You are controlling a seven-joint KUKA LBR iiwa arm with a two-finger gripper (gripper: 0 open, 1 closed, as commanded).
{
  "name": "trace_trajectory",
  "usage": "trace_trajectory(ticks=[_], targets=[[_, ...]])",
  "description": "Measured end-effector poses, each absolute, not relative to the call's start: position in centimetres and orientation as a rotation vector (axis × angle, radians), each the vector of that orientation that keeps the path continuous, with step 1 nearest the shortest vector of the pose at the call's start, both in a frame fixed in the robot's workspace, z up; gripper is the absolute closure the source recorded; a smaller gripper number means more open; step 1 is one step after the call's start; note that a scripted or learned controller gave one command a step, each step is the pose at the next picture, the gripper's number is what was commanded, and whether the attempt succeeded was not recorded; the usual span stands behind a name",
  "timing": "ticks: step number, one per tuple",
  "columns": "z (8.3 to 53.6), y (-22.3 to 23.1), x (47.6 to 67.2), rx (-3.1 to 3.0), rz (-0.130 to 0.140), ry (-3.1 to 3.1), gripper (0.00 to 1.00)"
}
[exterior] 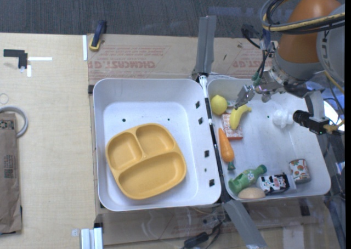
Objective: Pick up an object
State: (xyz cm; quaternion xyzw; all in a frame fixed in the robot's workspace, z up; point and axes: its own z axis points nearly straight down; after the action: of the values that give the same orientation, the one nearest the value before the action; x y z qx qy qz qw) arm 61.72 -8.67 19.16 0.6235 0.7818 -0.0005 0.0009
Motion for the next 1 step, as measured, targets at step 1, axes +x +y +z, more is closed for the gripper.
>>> trace_trajectory(ticks=[1], targets=[[27.0, -10.12, 59.87, 2.071, -0.003, 2.36, 0.0]])
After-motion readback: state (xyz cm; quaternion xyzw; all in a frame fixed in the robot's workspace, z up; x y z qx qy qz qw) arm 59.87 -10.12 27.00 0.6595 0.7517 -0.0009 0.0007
